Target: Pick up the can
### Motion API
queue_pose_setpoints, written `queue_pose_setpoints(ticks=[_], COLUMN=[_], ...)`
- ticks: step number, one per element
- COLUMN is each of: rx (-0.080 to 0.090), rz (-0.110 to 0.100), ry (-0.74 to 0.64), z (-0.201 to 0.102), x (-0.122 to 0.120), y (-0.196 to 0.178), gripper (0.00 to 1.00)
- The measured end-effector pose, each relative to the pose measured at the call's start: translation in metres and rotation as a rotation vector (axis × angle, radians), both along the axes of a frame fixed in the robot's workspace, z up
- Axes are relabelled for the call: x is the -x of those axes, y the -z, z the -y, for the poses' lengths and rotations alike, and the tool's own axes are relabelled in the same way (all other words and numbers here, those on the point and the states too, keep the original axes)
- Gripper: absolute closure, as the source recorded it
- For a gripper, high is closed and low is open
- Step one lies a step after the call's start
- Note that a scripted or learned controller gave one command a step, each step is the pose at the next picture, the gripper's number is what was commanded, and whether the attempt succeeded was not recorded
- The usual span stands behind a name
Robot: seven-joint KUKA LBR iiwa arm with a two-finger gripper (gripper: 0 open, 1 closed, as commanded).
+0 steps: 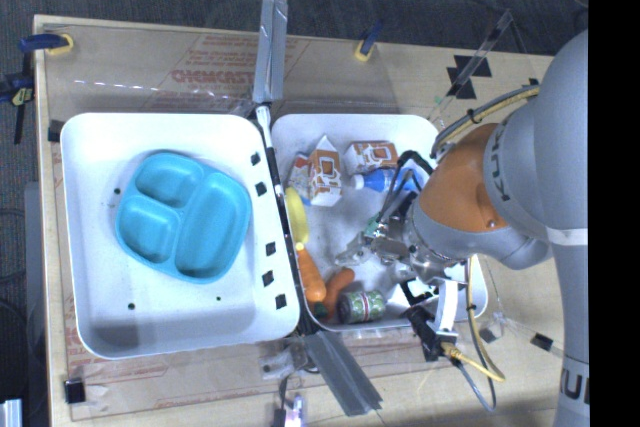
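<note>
The can [362, 306] lies on its side at the six o'clock edge of the right bin [352, 129], just beside a carrot [312, 277] at its nine o'clock. The gripper [385, 240] hangs over the bin's middle, at about one o'clock from the can and apart from it; whether it is open or closed, I cannot tell. Two small cartons [324, 170] sit toward twelve o'clock. The left bin [90, 215] holds a blue divided tray [185, 215].
</note>
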State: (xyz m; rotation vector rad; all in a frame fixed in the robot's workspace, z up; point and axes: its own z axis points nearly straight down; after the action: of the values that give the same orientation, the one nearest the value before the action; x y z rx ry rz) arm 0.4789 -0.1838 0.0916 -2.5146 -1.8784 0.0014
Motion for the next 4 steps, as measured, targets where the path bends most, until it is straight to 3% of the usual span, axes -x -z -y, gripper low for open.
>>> queue_pose_setpoints(ticks=[1, 2, 3, 4], rx=[0.000, 0.000, -0.003, 0.001], rz=[-0.003, -0.003, -0.009, -0.002], ry=[0.114, 0.220, 0.209, 0.287], z=[-0.029, -0.009, -0.012, -0.045], x=[-0.089, -0.157, -0.157, -0.130], y=[0.001, 0.000, -0.010, -0.137], gripper=[0.00, 0.00, 1.00, 1.00])
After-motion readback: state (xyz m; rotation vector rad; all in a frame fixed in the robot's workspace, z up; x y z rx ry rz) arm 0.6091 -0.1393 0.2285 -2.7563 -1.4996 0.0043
